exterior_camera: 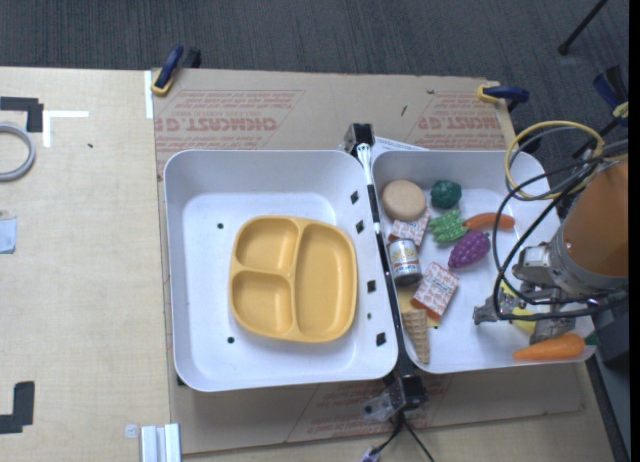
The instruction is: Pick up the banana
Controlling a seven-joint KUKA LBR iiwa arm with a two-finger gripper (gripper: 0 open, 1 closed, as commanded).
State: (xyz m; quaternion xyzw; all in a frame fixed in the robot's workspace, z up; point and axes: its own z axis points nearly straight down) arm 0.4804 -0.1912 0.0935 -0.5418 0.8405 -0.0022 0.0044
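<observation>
- My gripper (503, 310) hangs low over the near right part of the right bin (470, 358), at the end of my grey arm with its orange band (603, 220), which reaches in from the right.
- Whether my grip is open or closed I cannot tell; wrist hardware and looping yellow and black cables (535, 165) cover it.
- The banana (527, 319) shows as a thin yellow strip directly under my gripper, mostly hidden; I cannot tell whether I am touching it.
- An orange carrot (550, 350) lies just near of the banana, along the bin's near right rim.
- To the left of my gripper sit a red-and-white packet (435, 290), a small can (404, 260) and an ice cream cone (415, 335) against the bin's left wall.
- Farther back lie a tan round cookie (404, 198), a dark green vegetable (446, 192), a light green piece (447, 226), purple grapes (470, 248) and a 2nd carrot (490, 220).
- The left bin (200, 190) holds 1 yellow plate (295, 278) with 3 compartments, well apart from my gripper.
- Both bins rest on brown cardboard (260, 115) clamped to the bench.
</observation>
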